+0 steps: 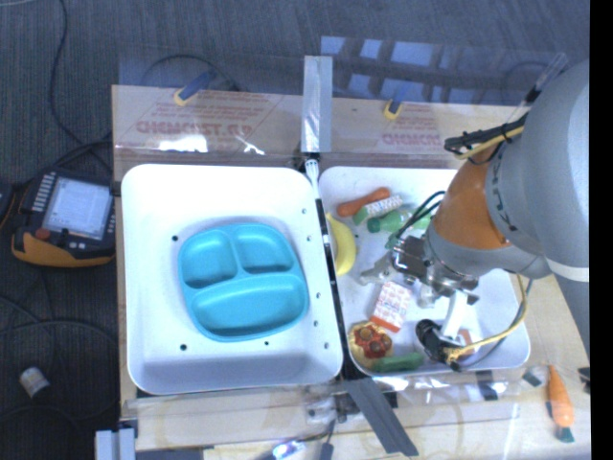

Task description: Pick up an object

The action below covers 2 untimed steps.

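Dark carpet all round bench [220,123]. Two white bins; blue tray [244,281] in left one. End effector [431,290] low in right bin [498,353], beside red-white packet [390,307]. Cannot tell grip. Reaching step, likely. Next: close on packet, lift straight up.
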Available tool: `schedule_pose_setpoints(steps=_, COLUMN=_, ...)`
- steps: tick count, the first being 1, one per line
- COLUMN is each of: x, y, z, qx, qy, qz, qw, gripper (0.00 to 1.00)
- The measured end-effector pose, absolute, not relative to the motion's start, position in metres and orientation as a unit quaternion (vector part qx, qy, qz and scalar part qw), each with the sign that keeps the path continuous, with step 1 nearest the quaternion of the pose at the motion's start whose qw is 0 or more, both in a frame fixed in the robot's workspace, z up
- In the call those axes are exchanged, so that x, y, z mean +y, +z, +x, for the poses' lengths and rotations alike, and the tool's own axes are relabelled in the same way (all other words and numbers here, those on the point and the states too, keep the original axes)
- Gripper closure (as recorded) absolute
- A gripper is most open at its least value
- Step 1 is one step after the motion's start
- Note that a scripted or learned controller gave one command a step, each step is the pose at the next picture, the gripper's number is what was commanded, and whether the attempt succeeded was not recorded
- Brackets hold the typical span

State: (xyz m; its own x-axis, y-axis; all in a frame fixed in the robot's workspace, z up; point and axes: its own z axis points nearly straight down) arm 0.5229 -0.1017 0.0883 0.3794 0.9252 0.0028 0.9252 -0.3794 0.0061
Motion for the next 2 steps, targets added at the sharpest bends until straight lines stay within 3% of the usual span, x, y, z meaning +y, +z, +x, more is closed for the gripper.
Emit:
schedule_pose_setpoints(steps=1, x=-0.101, y=0.098, z=0.523, qx=0.557, qy=0.0030, qz=0.830, qw=0.001, gripper=1.00)
schedule_pose_setpoints(steps=2, x=-0.152, y=0.090, z=0.488, qx=0.548, qy=0.0046, qz=0.836, qw=0.004, gripper=1.00)
